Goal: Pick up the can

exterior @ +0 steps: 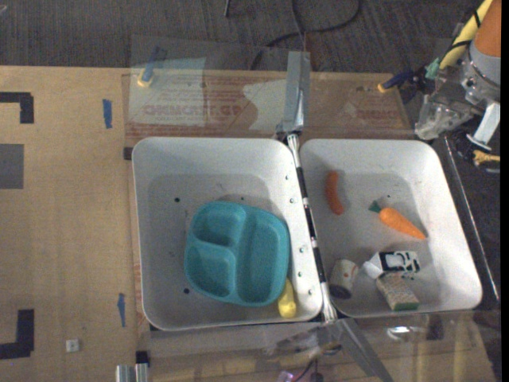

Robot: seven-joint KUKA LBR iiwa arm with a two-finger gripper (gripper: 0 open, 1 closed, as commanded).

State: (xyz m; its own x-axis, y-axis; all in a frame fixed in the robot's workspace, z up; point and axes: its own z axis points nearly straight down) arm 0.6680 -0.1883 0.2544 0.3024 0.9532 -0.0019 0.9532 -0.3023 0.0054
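Note:
The can (343, 278) is small and beige with a dark end. It lies on its side near the front left corner of the right bin (453, 213). My gripper (437, 120) hangs at the far right of the view, above the bench just beyond the right bin's back right corner and well away from the can. Nothing shows in its grasp.
Close to the can's right lie a black and white carton (395, 262) and a small box (397, 291). Further back in the same bin are a carrot (398, 222) and a sausage (335, 192). The left bin (159, 173) holds a teal divided plate (236, 252) and a yellow item (287, 301).

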